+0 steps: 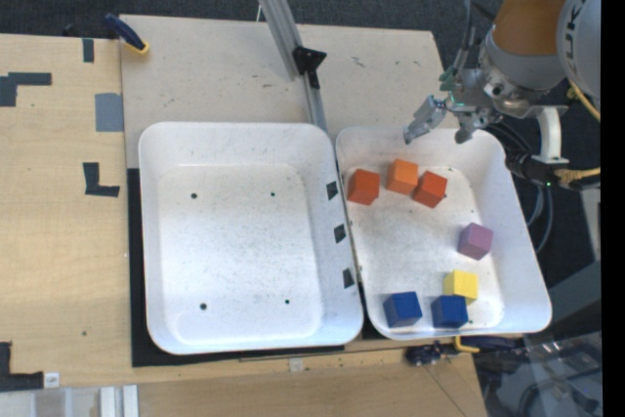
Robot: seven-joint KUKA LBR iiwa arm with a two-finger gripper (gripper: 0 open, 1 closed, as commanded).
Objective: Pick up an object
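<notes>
Three orange-red cubes sit in a row near the far end of the right bin [518, 239]: a red-orange cube [363, 187], an orange cube [402, 177] and a red cube [431, 188], the last two touching. Nearer lie a purple cube [476, 240], a yellow cube [462, 285] and two blue cubes [402, 309] [449, 311]. The gripper [442, 125] hangs above the bin's far rim, fingers spread apart with nothing between them. The left bin [156, 210] stands just beside.

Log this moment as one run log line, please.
gripper: open, above right bin far rim | holding: nothing | nearest: orange block | pick: not yet done
</notes>
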